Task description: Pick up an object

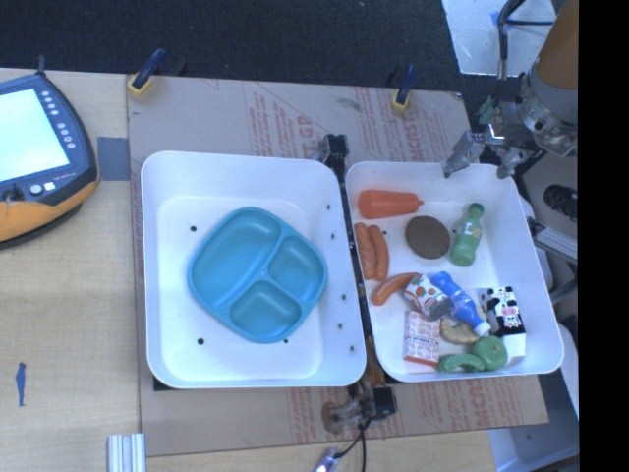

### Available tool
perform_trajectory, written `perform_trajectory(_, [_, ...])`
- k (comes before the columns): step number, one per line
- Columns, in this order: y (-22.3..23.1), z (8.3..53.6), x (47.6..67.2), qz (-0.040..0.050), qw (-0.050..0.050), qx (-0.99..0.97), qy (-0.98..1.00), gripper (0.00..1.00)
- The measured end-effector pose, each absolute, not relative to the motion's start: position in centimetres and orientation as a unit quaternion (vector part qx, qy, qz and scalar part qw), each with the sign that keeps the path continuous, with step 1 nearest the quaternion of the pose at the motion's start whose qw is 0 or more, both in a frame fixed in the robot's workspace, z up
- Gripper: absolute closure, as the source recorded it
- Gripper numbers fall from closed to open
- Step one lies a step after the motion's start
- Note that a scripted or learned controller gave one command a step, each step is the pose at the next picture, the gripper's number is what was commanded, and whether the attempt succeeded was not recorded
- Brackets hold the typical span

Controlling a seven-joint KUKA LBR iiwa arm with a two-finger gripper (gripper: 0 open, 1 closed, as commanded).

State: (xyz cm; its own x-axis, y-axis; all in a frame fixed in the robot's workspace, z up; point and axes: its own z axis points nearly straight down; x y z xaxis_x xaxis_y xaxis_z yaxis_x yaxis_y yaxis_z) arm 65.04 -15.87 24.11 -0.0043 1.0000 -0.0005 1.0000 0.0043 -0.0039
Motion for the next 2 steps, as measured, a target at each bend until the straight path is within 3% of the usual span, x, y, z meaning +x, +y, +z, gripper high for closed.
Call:
perform_trajectory(1, [-17.9, 9.1, 65.5, 0.0024, 0.002, -0.706, -0.709, 0.00])
perform_trajectory(2, [-16.3, 9.2, 63.2, 0.0025, 0.002, -0.705, -0.709, 0.00])
